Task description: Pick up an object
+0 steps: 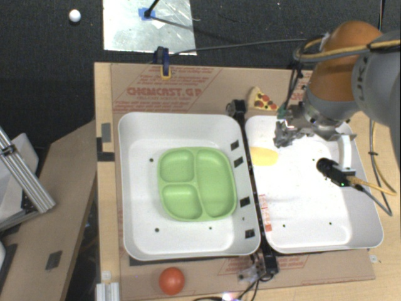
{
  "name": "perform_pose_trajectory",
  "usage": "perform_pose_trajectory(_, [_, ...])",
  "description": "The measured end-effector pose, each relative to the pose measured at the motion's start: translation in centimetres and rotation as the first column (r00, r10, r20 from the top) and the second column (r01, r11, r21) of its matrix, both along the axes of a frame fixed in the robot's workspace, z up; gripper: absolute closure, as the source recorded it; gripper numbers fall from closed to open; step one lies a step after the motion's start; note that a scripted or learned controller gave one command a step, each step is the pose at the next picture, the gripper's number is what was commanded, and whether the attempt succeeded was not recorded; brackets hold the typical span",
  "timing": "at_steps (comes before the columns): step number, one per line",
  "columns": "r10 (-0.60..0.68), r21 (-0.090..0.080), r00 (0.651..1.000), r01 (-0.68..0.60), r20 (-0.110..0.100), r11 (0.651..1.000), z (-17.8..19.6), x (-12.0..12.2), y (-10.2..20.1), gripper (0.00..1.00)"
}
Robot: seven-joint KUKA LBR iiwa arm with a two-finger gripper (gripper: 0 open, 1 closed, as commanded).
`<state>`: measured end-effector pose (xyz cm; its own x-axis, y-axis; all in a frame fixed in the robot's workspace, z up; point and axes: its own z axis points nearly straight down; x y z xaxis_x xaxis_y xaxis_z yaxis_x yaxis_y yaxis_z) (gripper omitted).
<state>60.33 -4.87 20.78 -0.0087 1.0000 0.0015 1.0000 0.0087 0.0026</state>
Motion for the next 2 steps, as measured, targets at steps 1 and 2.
perform_pose_trajectory(1, [0.001,0.001,1.000,-0.001,-0.001,1.000,0.1,0.2,4.7,1.00])
perform_pose_trajectory(2, [0.003,0.002,1.000,-0.003,0.001,1.000,0.8,1.5,11.1,1.00])
